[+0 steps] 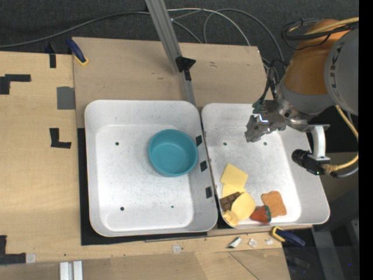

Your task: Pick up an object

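Observation:
My gripper (254, 133) hangs over the upper middle of the right bin (303, 174), pointing down and left, with nothing visible between its fingers. Below it, in that bin's lower half, lies a yellow square piece (234, 175). Further down sit a second yellow piece (242, 206) with a small brown block (228, 201) against it, an orange piece (275, 202) and a red piece (260, 214). A blue bowl (172, 151) stands upright in the left bin (111, 174), right of centre.
A slanted grey metal pole (169, 37) runs from the top down to the gap between the bins. Cables (233, 22) lie behind the bins. The arm's orange band (315, 57) fills the upper right.

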